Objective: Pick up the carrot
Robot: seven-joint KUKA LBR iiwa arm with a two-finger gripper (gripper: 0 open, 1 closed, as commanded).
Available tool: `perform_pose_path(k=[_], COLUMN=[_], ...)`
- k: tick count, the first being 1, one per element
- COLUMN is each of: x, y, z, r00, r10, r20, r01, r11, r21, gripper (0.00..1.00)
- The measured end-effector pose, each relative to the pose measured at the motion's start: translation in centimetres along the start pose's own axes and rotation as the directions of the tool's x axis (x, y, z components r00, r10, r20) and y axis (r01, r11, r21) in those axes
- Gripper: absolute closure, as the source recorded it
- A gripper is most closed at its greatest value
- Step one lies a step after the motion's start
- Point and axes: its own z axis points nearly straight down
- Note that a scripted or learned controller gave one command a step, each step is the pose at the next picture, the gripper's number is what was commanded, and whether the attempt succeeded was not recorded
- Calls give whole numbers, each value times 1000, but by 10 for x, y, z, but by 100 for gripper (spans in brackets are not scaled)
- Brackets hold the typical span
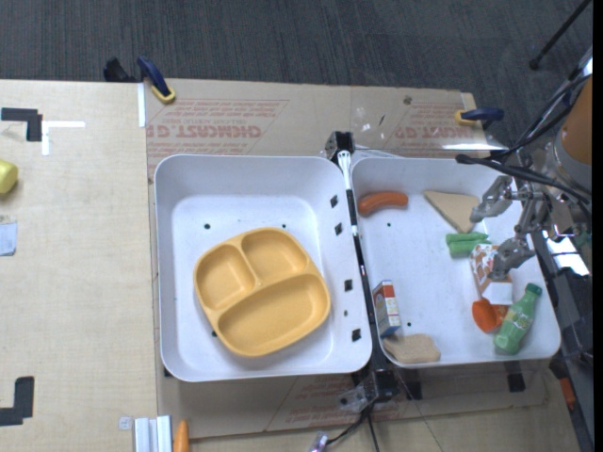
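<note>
Two white bins sat side by side on the bench. The left bin (179, 281) held one thing, a yellow plate (262, 292) with three compartments, lying a little below the bin's middle with nothing on it.

The right bin (424, 309) held the rest. A sausage (382, 201) lay near its upper left corner. To the right of that, a tan wedge (452, 207) pointed toward the sausage. Below the wedge lay a green piece (466, 243), and just beneath it a printed packet (484, 264). A white card (497, 292) sat under the packet. The carrot (486, 315) lay low on the right side of this bin, just below the card and touching the green bottle (516, 320), which lay tilted against the right wall with its cap up. Along the left wall stood a small carton (386, 309), and just below it a slice of bread (412, 348) rested near the bottom rim.

The gripper (504, 229) hung over the right side of the right bin, above the green piece and the packet and apart from the carrot. Its fingers (491, 199) stood spread wide, one near the wedge and the other near the packet, with nothing between them.

Two blue clamps (155, 79) gripped the cardboard behind the bins, and a yellow ball (7, 177) lay at the bench's left edge.
</note>
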Motion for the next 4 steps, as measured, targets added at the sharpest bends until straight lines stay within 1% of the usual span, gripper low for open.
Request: perform_pose_path(k=[1,2,3,4], x=[52,-34,19,38], y=[56,58,81,183], z=[134,-162,45,-7], r00=[988,945,964,952], r10=[157,327,268,305], r20=[1,2,-2,2], r01=[-157,-327,-268,-305], r11=[988,945,964,952], r21=[0,1,1,-1], gripper=[0,0,0,0])
